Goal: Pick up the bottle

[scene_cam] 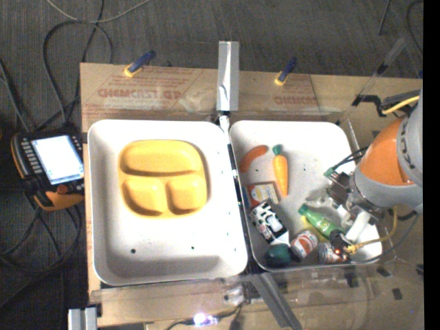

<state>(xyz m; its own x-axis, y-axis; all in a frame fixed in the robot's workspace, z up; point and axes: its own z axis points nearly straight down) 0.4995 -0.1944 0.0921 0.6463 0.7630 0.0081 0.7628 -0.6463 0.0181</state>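
A yellow tray (163, 176) lies in the left bin (103, 253), frame centre-left. In the right bin (323, 130), a toy carrot (280, 171) sits above a green bottle (318, 220) at lower right. The tool (346, 220) hangs just beside it; whether it's open, I cannot tell.

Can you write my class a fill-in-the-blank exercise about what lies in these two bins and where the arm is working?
1. The yellow tray lies in the ____ bin.
2. The toy carrot has an orange body and a ____ top.
3. The gripper is over the right bin, close to the ____ bottle.
4. The tray has ____ compartments.

Missing words: left; green; green; three
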